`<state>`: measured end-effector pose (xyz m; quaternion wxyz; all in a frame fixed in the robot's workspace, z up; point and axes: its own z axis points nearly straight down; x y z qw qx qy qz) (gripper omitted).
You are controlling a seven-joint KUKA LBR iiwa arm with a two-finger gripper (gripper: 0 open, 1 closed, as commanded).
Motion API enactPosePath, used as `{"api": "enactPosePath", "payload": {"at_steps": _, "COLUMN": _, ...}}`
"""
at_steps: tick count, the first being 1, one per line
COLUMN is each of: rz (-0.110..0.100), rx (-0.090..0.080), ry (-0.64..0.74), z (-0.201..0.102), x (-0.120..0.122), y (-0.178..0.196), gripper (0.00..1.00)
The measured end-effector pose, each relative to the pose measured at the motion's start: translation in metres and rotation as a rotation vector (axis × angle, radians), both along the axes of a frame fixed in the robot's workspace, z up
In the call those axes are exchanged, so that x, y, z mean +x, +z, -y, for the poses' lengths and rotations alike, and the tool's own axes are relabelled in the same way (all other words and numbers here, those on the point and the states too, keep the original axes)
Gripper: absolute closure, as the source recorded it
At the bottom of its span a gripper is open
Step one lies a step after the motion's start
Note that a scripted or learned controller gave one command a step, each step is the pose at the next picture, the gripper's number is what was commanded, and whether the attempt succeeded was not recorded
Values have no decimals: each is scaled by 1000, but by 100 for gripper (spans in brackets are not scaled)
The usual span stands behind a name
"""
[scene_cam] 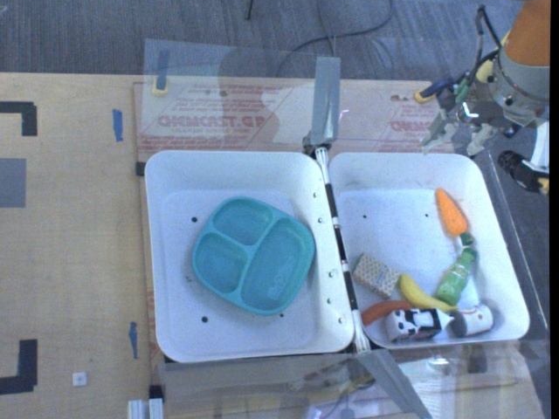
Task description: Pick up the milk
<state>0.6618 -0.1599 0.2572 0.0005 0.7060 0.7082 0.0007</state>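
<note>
The milk (414, 322), a small carton with black-and-white cow patches, lies on its side at the near edge of the right bin (397, 195), so nothing of the pick looks done yet. It is crowded: a red-orange piece (381, 310) touches its left end, a white cylinder with a grey cap (472, 321) lies just beside its right end, and a banana (423, 294) curves just behind it. A patterned box (376, 274) sits a little farther back on the left, and a green bottle (457, 275) leans toward the banana's right tip. Deeper in the same bin lies a carrot (451, 212), apart from the cluster.

The left bin (170, 182) holds 1 teal divided plate (253, 254).

Farthest back, the gripper (456, 129) hangs over the right bin's far right corner, well apart from the milk. Its jaws appear spread and grip nothing. The whole job remains, in my judgement: travel to the near edge, descend among the neighbours, close on the carton and lift. The bins rest on the desk (70, 234).
</note>
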Motion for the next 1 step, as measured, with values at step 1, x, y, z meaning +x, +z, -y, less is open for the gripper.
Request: {"api": "enactPosePath", "payload": {"at_steps": 1, "rz": 2, "rx": -3, "ry": -40, "z": 64, "x": -24, "y": 30, "gripper": 0}}
